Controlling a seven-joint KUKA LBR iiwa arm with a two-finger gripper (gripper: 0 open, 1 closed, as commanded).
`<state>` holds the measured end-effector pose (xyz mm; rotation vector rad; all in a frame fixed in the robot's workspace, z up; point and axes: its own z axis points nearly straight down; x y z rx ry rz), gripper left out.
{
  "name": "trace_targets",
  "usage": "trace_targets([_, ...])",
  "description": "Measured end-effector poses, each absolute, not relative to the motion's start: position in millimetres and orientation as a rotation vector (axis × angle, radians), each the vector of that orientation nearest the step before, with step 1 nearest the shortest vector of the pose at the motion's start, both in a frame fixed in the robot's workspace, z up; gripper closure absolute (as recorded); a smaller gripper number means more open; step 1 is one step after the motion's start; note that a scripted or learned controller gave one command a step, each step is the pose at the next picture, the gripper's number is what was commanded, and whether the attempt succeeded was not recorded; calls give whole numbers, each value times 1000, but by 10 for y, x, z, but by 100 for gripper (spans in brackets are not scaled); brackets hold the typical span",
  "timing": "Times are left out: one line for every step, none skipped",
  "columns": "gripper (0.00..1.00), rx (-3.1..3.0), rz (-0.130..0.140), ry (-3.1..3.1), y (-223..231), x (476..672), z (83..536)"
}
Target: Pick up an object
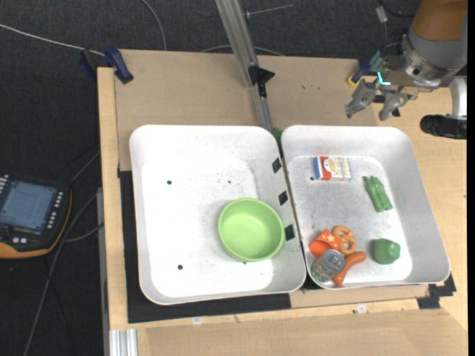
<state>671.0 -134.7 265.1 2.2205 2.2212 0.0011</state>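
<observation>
Objects for you to pick sit in the right bin [423,199]: a small carton [330,169] near its back edge, a green bottle [378,194] toward its right edge. Your gripper [372,106] hangs beyond the back edge, fingers spread, gripping nothing. A green bowl [250,230] sits in the left bin [156,169].

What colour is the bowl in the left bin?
Light green; the bowl shows best in the camera view.

the left bin holds a green bowl [251,230], upright. the right bin holds a small white carton [329,169], a green bottle [378,194], a green ball [385,251] and an orange clutter [335,253] near its front edge.
</observation>
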Motion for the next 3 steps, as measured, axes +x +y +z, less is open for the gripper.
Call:
trace_targets([0, 2221, 1, 2221, -1347, 6710, 2651])
trace_targets([0, 2224, -5, 2225, -1325, 6691, 2024])
trace_targets([0, 2223, -3, 2224, -1333, 6655, 1598])
